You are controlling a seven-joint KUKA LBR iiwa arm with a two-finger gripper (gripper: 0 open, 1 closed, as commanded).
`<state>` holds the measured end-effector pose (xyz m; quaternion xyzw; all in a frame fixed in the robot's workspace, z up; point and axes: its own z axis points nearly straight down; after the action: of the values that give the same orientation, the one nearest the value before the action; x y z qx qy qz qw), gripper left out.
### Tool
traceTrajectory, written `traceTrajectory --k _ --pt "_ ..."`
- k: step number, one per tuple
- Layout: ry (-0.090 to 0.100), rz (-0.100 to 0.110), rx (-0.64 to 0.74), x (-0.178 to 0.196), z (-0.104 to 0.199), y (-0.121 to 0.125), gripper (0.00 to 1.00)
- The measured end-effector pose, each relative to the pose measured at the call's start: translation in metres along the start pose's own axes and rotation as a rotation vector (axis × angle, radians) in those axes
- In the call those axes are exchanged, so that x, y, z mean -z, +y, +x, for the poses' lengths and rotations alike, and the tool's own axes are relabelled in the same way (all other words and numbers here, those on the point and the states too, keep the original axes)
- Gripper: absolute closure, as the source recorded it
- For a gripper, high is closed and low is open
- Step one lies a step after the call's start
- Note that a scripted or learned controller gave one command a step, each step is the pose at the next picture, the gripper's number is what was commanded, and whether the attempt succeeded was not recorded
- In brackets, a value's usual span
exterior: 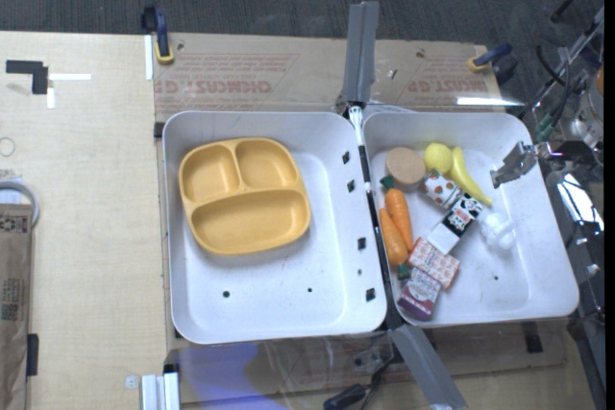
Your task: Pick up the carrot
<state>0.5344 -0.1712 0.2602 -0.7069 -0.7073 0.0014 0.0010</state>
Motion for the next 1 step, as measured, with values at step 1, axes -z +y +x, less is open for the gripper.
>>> traceTrajectory --k 1 --pt "0.001 0.001 0.054 -0.1211 0.0609 0.0552 0.00"
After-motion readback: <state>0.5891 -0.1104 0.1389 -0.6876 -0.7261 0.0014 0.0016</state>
